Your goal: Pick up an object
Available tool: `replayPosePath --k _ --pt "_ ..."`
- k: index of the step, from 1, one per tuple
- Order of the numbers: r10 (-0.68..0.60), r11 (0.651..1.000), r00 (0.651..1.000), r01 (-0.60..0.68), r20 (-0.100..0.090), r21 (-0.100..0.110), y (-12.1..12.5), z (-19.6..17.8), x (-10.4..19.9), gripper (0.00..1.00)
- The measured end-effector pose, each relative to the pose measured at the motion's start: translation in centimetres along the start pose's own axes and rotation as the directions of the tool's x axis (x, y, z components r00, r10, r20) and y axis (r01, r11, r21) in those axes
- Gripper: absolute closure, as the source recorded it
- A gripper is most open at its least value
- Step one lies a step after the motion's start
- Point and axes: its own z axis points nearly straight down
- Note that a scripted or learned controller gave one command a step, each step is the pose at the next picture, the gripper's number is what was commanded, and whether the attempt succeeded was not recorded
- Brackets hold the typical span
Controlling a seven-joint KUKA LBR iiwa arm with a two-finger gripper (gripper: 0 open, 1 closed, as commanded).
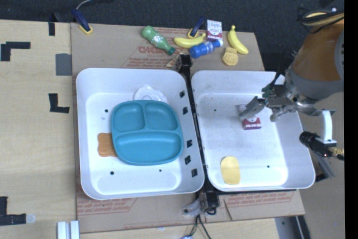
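My gripper (263,111) hangs over the right bin (291,176), its two fingers spread open. One finger (250,107) reaches left and the other (279,113) sits to the right. Just below the left finger lies a small red and white packet (252,123) on the bin floor, apart from the fingers. A yellow rounded piece (230,169) rests near the bin's front edge. In the left bin (89,87) sits a blue divided plate (147,132), with a white lid-like piece (146,93) behind it and an orange piece (104,145) at its left.
Behind the bins on the cardboard lie a green bottle (157,39), two yellow bananas (189,41) (236,41), a blue bottle (202,50), a small carton (214,29) and a yellow brush-like toy (230,56). The arm's orange band (319,50) stands at the right.
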Motion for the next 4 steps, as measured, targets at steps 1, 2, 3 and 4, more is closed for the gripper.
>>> replayPosePath --k 1,2,3,4 --pt "0.001 1.000 1.000 -0.001 0.006 -0.013 3.2 12.0 -3.0 0.00" --pt "0.001 1.000 1.000 -0.001 0.010 -0.022 3.4 10.7 -3.1 1.00" --pt "0.001 1.000 1.000 -0.001 0.001 -0.006 -1.8 12.3 1.4 1.00" --pt "0.000 1.000 1.000 0.000 0.001 -0.005 -1.8 12.4 1.5 0.00"
